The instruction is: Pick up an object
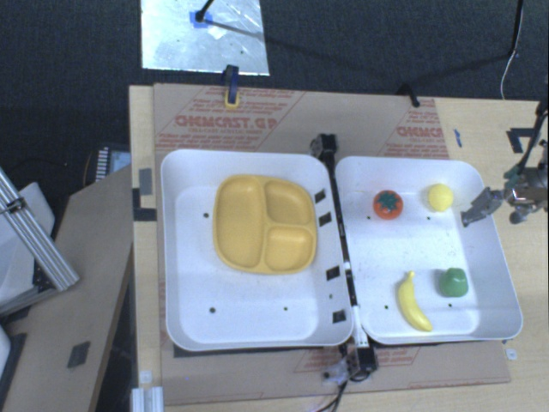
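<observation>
The right bin (480, 320) holds a red tomato (388, 203), a yellow lemon (440, 196), a green pepper (453, 281) and a yellow banana (413, 300). My gripper (493, 215) hangs at the bin's right rim, just right of the lemon and above the pepper. Its two fingers (474, 209) stand apart, open, with nothing between them. None of the objects touches it.
The left bin (176, 264) carries a yellow divided plate (263, 223). A black divider strip (339, 230) runs between the bins. Brown cardboard (257, 118) lies under both, with a yellow clamp (232, 88) at the back and a metal sheet (204, 22) beyond.
</observation>
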Motion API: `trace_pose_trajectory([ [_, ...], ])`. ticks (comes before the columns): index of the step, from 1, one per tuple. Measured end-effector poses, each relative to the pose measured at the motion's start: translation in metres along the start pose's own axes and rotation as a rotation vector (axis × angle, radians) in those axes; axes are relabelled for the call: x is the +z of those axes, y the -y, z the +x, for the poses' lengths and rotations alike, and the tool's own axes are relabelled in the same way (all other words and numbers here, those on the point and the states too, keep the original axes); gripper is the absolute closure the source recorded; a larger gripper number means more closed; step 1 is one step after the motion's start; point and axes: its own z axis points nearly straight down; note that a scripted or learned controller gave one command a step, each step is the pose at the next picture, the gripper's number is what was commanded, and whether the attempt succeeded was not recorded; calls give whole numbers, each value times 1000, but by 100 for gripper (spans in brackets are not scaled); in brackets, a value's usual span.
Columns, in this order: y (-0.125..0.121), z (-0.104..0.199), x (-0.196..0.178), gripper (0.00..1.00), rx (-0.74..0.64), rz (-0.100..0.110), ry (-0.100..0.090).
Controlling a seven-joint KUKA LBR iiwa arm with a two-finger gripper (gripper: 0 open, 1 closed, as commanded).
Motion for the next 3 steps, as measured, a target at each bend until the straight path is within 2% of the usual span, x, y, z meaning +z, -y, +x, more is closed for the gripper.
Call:
trace_pose_trajectory([
  [1, -2, 1, -5, 0, -3, -10, 2],
  [3, -1, 12, 85, 0, -1, -6, 0],
])
